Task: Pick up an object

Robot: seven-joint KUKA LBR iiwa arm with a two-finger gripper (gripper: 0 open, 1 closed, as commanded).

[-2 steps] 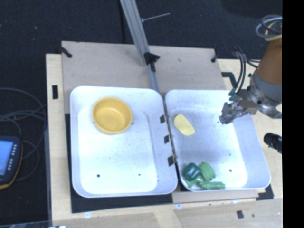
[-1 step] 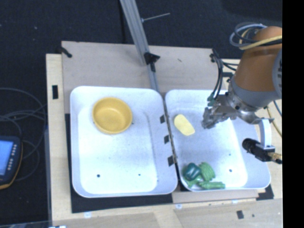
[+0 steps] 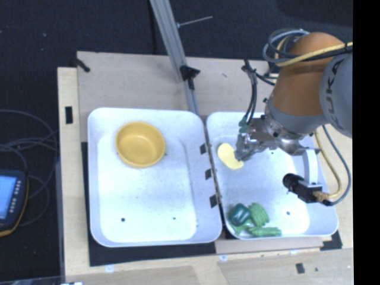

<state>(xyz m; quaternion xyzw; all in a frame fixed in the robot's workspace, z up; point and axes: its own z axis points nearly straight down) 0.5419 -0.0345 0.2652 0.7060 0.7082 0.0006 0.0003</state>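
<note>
1. I am watching the arm (image 3: 309,88) reaching in from the right over the right bin (image 3: 320,224); the orange band is sitting above the wrist, with cables looping around it.
2. The gripper (image 3: 242,154) is pointing down at the left part of the right bin, near the divider between the two bins.
3. A pale yellow disc (image 3: 228,157) is lying flat on the bin floor, just beside the fingertips on their left and partly under them. Contact: I cannot tell.
4. Finger state: I cannot tell whether they are released or clenched; they are showing as one dark shape. I am not seeing the disc between them.
5. Green objects (image 3: 250,217) are lying in a cluster well below the fingers, near the front edge of the same bin.
6. A yellow bowl (image 3: 140,144) is sitting upright in the left bin (image 3: 148,218), well apart to the left of the fingers.
</note>
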